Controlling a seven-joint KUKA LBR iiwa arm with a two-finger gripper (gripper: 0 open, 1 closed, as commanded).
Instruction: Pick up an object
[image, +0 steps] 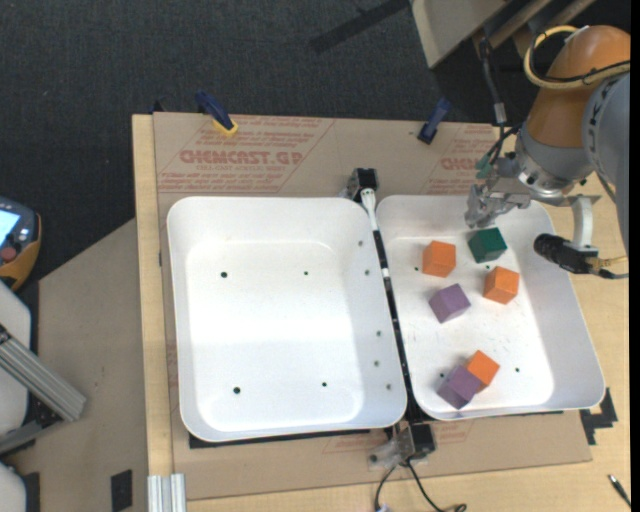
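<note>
- The gripper (487, 214) hangs over the right bin (570, 340), close to that bin's far edge.
- I cannot tell how the tool is set, wide or narrow; it is too small and dark to see.
- A green block (488, 244) sits just under the gripper, near the far edge of the right bin. I cannot tell if the two touch.
- An orange block (438, 258) sits beside the green block, on the side toward the left bin (200, 300).
- Another orange block (501, 284) sits a little nearer the front edge than the green block, close to it.
- A purple block (449, 302) lies near the middle of the right bin, between those two orange blocks and a bit closer to the front.
- Near the front edge of the right bin, a third orange block (482, 367) touches a second purple block (461, 386). The purple one is closer to the front edge.
- The grey arm (575, 110) with its orange band comes in over the far right corner of the bench.
- The two white bins sit side by side on a brown board (260, 150).
- Two blue clamps (217, 113) hold the far edge of the board.
</note>
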